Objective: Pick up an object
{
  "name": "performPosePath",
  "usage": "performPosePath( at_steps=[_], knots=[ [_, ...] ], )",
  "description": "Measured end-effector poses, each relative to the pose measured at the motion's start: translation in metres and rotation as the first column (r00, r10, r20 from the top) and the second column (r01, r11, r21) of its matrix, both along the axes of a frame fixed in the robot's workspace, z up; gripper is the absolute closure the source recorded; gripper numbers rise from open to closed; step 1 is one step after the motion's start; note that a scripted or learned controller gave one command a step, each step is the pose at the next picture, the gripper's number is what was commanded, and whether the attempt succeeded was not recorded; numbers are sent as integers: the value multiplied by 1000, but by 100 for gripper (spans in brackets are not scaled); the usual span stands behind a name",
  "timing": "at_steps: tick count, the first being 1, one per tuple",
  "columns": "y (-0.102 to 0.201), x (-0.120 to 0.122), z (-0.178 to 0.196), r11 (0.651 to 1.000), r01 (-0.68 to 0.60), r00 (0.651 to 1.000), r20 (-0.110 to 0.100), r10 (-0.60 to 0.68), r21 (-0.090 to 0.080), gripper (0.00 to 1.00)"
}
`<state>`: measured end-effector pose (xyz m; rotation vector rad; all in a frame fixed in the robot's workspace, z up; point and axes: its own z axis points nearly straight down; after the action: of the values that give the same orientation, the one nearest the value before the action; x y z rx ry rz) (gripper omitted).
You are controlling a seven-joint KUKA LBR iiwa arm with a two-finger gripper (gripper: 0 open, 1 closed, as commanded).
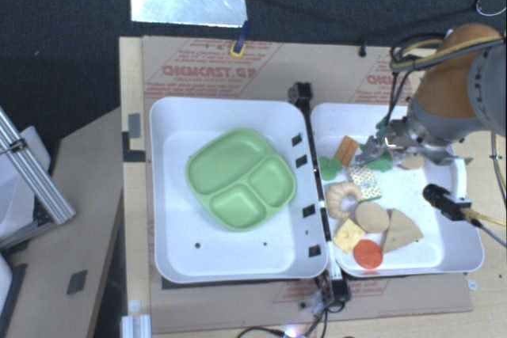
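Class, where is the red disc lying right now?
The red disc lies at the near edge of the right bin, just below the yellow cheese block and the tan wedge.

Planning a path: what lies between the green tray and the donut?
In the camera view, the black clips joining the bins lie between the green tray and the donut.

Arm [459, 83] cut off by the right edge. Gripper [379, 148], low over the right bin's [467, 249] far edge, partly hides a green piece [382, 165] and a tan piece [411, 162] (kinds indistinguishable).
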<state>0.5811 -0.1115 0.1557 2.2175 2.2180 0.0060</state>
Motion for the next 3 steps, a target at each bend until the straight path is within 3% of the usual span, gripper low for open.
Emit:
performPosePath(
  at_steps=[1,2,3],
  knots=[
    [-6,7,61,1000,-4,1000,2,4,-1,100],
    [-6,8,69,1000,-4,1000,-4,4,1,100],
    [50,-3,59,1000,-9,1000,-6,9,3,100]
  ],
)
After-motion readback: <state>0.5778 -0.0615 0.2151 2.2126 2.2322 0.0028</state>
